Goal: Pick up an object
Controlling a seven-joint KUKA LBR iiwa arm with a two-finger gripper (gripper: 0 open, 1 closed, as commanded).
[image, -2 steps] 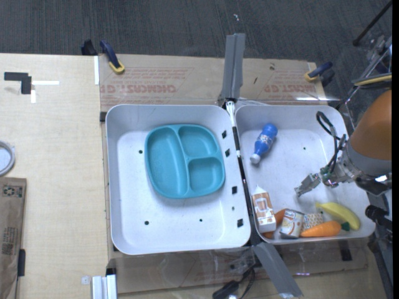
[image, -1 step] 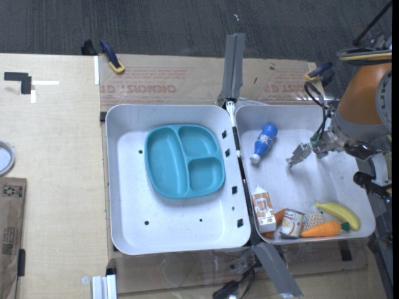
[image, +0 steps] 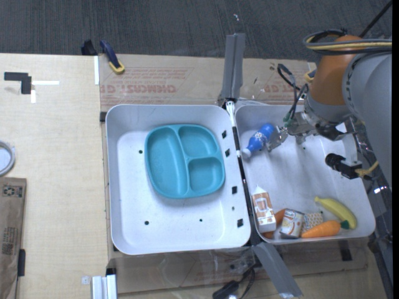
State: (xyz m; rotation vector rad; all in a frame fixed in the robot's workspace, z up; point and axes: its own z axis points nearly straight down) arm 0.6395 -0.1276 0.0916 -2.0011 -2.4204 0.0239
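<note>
From my seat at the remote station I see two white bins side by side on the bench. The left bin [image: 124, 185] holds a single teal divided plate [image: 184, 161], lying flat a little above the bin's middle, with its three compartments bare. The right bin [image: 299, 173] carries everything else. Near its upper left corner lies a blue and white bottle [image: 257, 139], tilted with its white end toward the divider between the bins. Along the bottom edge I count a small milk carton [image: 263, 209] standing close to the left wall, a small printed box [image: 291, 223] just beside it, an orange carrot [image: 321, 229] lying flat to the right of the box, and a yellow banana [image: 336, 210] just above the carrot, near the bin's lower right corner. The arm [image: 349, 73] comes in from the right over the upper part of the right bin, and the gripper [image: 278, 136] sits right next to the bottle, touching or nearly touching its blue end. I cannot tell whether the jaws are open or closed, nor whether they have the bottle between them.
</note>
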